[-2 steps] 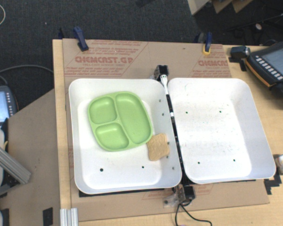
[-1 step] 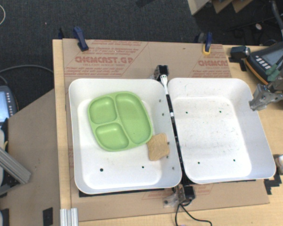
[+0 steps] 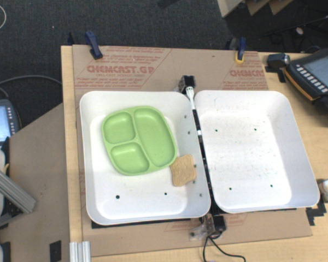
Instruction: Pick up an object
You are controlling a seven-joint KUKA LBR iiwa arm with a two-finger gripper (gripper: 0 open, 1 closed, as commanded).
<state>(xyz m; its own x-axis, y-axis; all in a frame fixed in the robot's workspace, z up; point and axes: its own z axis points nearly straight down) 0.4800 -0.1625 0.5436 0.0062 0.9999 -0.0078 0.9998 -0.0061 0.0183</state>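
A green divided plate (image 3: 139,141) lay flat in the left white bin (image 3: 93,162), its three compartments facing up. Touching the plate's rim at about five o'clock sat a small tan, sponge-like piece (image 3: 183,170), close to the bin's right wall. The right white bin (image 3: 295,146) stood just beside it at three o'clock, the two walls meeting along a dark strip (image 3: 199,141). Both bins rested on a brown cardboard sheet (image 3: 126,67) held by clamps, blue (image 3: 93,44) at eleven o'clock and yellow-tipped (image 3: 240,51) at one. The state of the claw could not be told.
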